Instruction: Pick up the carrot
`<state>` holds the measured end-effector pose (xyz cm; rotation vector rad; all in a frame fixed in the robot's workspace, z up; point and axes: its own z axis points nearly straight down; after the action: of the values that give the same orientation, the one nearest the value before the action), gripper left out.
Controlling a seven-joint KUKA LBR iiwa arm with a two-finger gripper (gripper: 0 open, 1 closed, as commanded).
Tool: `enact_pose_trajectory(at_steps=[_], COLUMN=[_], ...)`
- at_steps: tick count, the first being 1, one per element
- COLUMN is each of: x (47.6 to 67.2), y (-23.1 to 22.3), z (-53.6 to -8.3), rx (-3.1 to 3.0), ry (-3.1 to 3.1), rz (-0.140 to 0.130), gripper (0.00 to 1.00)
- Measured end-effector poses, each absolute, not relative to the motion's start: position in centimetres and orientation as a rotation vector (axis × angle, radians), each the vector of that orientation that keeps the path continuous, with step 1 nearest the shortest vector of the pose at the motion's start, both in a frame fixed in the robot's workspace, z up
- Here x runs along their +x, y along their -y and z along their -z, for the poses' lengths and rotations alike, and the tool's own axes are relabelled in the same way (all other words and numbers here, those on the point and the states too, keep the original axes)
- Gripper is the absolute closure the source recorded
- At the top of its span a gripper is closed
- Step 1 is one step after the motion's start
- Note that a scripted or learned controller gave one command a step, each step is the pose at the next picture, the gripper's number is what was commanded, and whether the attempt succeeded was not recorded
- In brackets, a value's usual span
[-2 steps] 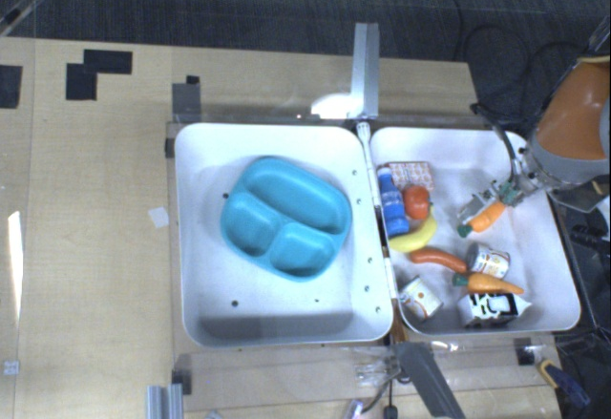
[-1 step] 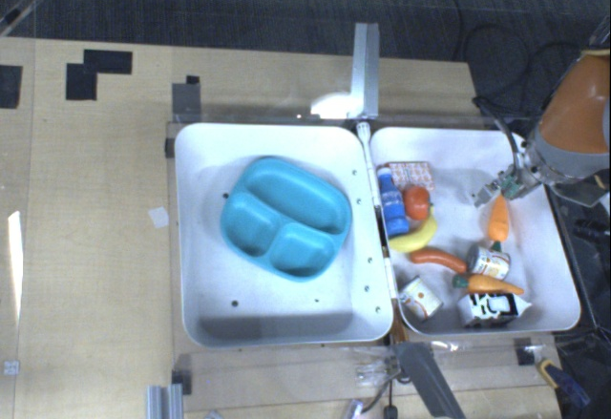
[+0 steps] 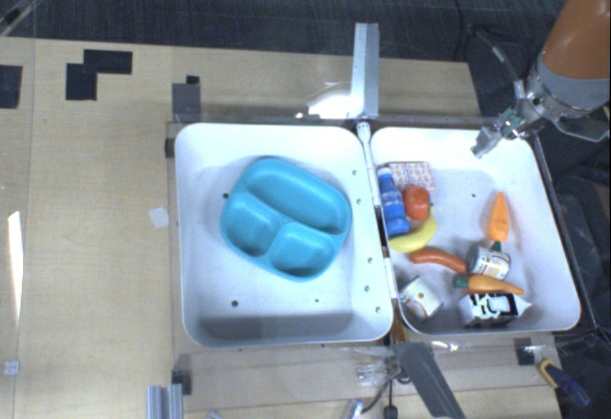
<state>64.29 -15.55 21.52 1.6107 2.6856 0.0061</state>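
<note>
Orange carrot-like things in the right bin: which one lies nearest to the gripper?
The small orange carrot near the right bin's right wall, lying alone and almost upright in the view. The other orange pieces lie lower, among the clutter, farther from the gripper.

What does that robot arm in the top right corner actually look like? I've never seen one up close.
The arm enters as a thick rounded body with a broad orange band, then a grey ring below it at the wrist. From there a small, thin, grey metal gripper sticks out over the corner of the right bin. It is too small and blurred to make out any markings.
</note>
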Motion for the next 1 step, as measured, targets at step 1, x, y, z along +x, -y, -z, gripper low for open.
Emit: enact_pose_trajectory(at_steps=[1], x=[64.01], y=[20.55], z=[-29.87], rx=[1.539], ry=[-2.726], rz=[-0.004], gripper=[1.00])
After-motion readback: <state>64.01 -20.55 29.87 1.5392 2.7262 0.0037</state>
